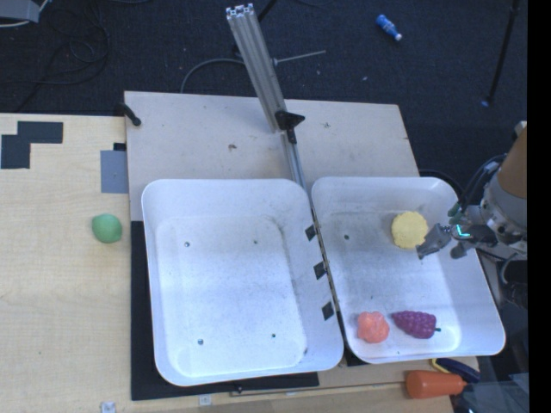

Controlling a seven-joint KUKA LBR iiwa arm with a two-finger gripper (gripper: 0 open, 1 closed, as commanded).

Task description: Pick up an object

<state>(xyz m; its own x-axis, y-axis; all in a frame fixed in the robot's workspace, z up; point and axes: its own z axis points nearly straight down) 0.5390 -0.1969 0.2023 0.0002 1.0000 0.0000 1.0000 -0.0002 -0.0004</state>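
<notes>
I am seeing a small green ball [107,228] lying on the pale wooden tabletop [52,299], well left of the bins, and a little blue cylinder [389,27] resting on the dark floor.

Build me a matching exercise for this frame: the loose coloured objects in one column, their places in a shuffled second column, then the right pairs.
Things:
1. yellow ball
2. purple grape bunch
3. green ball
4. orange carrot

Places:
A. on the wooden bench top, left of both bins
B. on the bench below the right bin's near edge
C. in the right bin's upper part, just left of the gripper
D. in the right bin near its front edge, beside the small orange-pink fruit

Pairs: 1-C, 2-D, 3-A, 4-B
</notes>
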